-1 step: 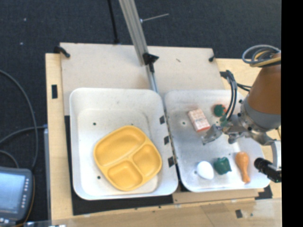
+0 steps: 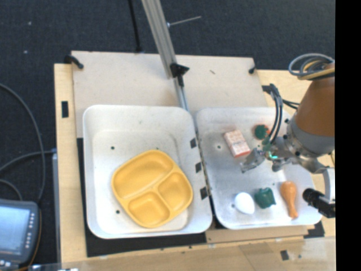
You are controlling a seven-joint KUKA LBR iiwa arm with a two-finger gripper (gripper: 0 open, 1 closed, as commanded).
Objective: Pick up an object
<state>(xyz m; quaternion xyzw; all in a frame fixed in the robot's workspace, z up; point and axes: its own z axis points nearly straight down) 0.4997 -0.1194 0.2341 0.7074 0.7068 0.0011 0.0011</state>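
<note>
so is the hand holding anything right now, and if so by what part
Nothing is seen held. The hand hangs over the right bin beside the pink box, with nothing between its fingers.

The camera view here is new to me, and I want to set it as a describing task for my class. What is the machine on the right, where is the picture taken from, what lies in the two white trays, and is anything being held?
The picture comes from one fixed camera above a bench, looking down at a slant. On the right is a robot arm, grey with an orange band, reaching in over the right bin. Its claw hangs low over the middle of that bin; I cannot tell whether it is open or shut, and nothing is visibly held in it.

In the right bin lie a small pink and white box, a dark green round piece, a white egg-like object, a dark green block and an orange carrot-like toy. The left bin holds a yellow divided plate with three compartments. A metal pole rises behind the bins.
</note>
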